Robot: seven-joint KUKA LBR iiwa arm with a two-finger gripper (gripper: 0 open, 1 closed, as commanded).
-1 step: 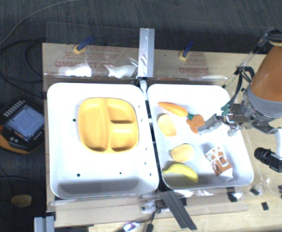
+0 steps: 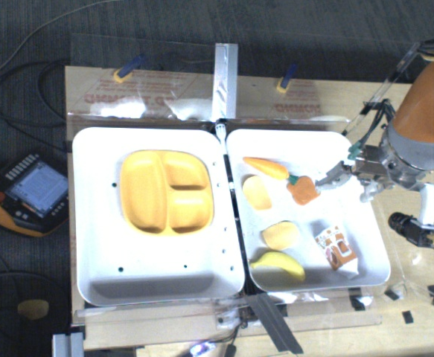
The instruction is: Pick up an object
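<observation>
The grey two-finger gripper [image 2: 334,177] hangs over the right white bin [image 2: 365,233], just beside a small orange toy carrot [image 2: 304,190]; I cannot tell how its jaws stand.

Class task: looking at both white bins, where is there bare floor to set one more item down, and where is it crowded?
Left bin: bare floor in front of the yellow tray. Right bin: a bare patch between the orange toy and the small carton. Its left side is crowded: carrot, banana.
</observation>
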